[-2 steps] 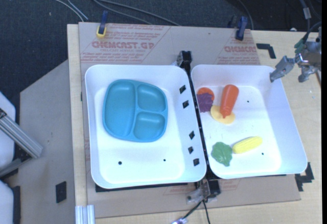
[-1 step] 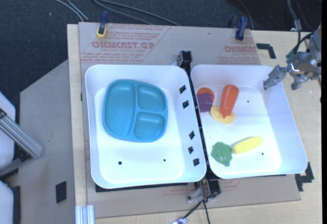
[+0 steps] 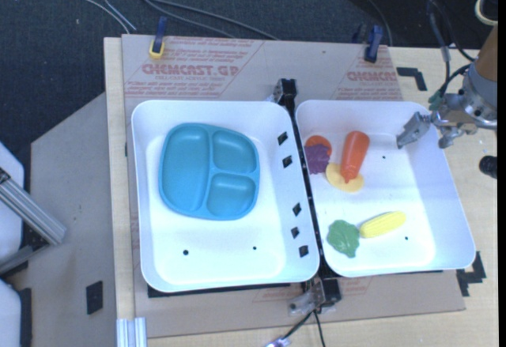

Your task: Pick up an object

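Note:
The right bin (image 3: 443, 203) holds several toy foods. An orange carrot (image 3: 353, 154) leans on a yellow piece (image 3: 345, 179). To their left sit a purple piece (image 3: 318, 156) and a small orange piece (image 3: 318, 142). Nearer the front lie a yellow corn cob (image 3: 383, 224) and a green broccoli (image 3: 343, 237). My gripper (image 3: 429, 134) hangs over the bin's back right corner with its fingers spread and nothing between them, well to the right of the carrot.
In the left bin (image 3: 150, 250) lies a blue divided plate (image 3: 209, 171). Black clips (image 3: 286, 90) join the bins along the middle divider. Blue clamps (image 3: 159, 45) hold the board at the back. Cables (image 3: 443, 37) run near the arm.

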`<state>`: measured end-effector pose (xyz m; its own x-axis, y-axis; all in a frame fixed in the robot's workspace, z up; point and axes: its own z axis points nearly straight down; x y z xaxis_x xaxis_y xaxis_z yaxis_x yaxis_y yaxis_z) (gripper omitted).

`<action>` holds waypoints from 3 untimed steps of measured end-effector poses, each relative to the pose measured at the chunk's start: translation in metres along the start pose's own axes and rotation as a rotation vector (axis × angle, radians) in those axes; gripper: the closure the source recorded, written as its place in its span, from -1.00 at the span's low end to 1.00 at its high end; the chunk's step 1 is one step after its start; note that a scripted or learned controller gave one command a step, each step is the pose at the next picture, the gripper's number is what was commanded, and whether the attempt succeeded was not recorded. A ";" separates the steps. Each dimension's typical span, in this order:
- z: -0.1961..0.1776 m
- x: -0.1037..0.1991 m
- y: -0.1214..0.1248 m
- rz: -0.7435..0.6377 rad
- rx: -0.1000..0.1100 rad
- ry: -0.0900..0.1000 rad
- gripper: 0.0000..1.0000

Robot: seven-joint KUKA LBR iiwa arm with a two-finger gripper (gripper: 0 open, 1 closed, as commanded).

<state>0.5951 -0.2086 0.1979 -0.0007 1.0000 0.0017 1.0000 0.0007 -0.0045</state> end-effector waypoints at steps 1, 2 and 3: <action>0.062 0.003 -0.004 0.000 0.001 0.001 -1.00; 0.047 0.003 -0.002 0.000 -0.007 -0.001 1.00; -0.018 0.003 0.003 -0.001 -0.013 -0.005 1.00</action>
<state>0.5986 -0.2060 0.2160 -0.0013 1.0000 -0.0029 1.0000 0.0013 0.0086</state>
